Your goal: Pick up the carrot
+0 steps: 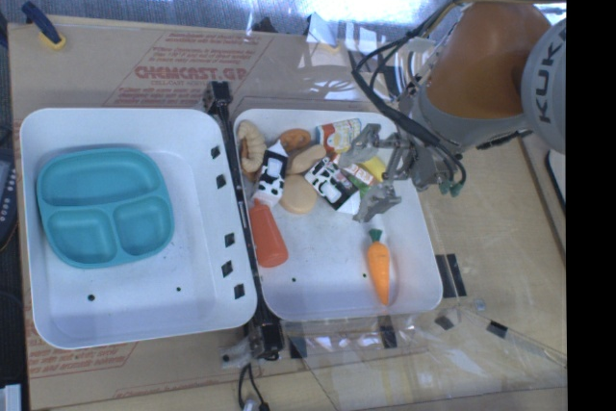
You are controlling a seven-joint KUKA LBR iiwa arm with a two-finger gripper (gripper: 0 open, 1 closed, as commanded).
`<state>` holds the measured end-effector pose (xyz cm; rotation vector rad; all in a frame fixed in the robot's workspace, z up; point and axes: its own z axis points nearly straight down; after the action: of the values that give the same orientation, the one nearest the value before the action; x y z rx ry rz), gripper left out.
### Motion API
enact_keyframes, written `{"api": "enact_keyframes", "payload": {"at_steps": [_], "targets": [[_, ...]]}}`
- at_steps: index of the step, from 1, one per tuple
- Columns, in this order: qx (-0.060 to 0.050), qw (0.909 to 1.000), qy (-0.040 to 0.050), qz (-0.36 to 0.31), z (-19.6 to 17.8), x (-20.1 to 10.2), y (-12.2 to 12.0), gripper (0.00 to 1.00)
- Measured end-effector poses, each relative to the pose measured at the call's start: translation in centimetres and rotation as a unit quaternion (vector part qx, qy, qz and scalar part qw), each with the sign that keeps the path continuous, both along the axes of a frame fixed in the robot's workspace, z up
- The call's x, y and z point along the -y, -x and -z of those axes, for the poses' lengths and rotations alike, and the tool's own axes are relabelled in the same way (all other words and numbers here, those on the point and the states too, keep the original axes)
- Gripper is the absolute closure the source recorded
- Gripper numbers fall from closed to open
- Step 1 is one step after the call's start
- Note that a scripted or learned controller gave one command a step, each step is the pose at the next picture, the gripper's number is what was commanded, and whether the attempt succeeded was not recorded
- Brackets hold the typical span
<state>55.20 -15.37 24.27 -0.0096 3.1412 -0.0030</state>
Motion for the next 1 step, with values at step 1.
{"api": "enact_keyframes", "payload": {"at_steps": [1], "targets": [[0.001,0.9871,-0.0006,-0.16,15.06,5.45,2.71,0.0]]}}
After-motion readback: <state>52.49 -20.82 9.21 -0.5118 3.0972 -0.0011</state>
